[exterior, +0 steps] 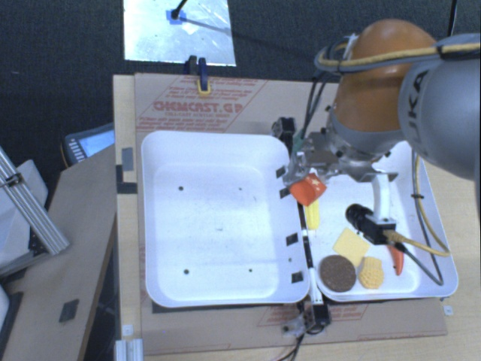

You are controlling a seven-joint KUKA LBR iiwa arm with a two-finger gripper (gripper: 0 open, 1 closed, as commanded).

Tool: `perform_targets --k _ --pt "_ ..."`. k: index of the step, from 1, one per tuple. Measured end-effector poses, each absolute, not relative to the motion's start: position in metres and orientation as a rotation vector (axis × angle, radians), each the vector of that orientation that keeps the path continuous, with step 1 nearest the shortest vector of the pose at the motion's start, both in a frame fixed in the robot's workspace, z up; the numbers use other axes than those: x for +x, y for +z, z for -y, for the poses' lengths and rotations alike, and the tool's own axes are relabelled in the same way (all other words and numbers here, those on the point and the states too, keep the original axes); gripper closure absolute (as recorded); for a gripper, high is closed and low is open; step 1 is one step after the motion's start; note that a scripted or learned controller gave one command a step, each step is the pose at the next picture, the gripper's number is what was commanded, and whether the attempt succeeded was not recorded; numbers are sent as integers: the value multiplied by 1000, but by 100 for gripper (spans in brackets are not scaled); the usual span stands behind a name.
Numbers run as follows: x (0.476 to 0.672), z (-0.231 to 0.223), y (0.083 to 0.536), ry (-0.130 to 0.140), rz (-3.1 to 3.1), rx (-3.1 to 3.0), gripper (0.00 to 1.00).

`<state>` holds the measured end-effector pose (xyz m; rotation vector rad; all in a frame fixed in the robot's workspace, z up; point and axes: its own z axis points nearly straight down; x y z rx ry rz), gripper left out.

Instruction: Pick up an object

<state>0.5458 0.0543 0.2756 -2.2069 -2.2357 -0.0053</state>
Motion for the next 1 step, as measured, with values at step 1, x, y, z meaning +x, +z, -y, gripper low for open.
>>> perform_targets --k 1 --pt "497 -102 293 -3 2231 -2209 100"
